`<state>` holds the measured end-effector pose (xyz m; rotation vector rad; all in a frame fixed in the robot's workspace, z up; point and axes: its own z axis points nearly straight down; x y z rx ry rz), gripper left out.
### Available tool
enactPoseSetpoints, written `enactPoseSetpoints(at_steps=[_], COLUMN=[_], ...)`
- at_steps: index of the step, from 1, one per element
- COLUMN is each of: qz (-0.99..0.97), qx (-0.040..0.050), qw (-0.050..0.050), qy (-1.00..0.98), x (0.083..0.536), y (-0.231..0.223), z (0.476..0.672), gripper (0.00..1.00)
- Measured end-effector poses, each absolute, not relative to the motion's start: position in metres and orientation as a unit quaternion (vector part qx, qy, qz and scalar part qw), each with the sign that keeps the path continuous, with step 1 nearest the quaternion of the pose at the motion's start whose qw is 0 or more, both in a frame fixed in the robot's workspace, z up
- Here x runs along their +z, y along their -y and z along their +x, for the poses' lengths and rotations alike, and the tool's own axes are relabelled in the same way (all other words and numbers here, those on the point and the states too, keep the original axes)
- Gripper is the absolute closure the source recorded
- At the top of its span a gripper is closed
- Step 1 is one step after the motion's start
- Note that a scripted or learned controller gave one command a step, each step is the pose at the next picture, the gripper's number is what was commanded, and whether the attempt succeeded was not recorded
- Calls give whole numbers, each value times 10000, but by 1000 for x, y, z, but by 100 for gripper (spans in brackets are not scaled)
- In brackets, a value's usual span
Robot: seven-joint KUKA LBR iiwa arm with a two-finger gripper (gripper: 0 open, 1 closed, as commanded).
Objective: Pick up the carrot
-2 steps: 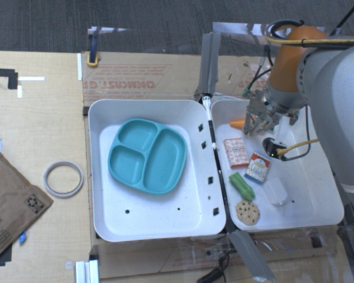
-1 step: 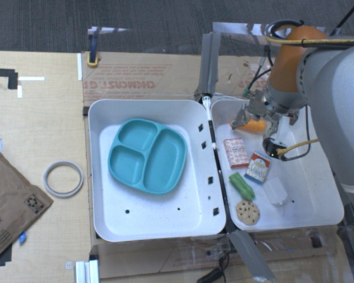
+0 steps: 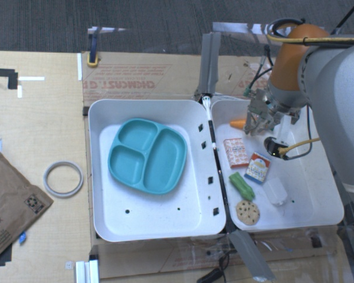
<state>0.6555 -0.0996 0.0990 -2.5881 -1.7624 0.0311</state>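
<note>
My end effector (image 3: 256, 124) hangs over the right bin (image 3: 318, 214), just beside the carrot (image 3: 238, 123) lying there; I cannot tell its grip state. Left bin (image 3: 100, 175) holds a blue plate (image 3: 147, 155).

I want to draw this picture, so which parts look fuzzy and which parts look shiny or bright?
In the camera view, the big grey arm at the right edge looks soft and blurry because it is close to the lens; the white bin is very bright, almost washed out; the teal plate looks sharp with a faint sheen; the gripper casts little shadow beside the carrot.
</note>
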Motion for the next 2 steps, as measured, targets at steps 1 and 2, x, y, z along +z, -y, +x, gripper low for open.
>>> enactPoseSetpoints(at_steps=[1, 2], qz=[-8264, -8111], qx=[100, 43], qw=[51, 39], qy=[5630, 5848], x=[99, 89], y=[100, 131], z=[655, 657], gripper=[0, 0])
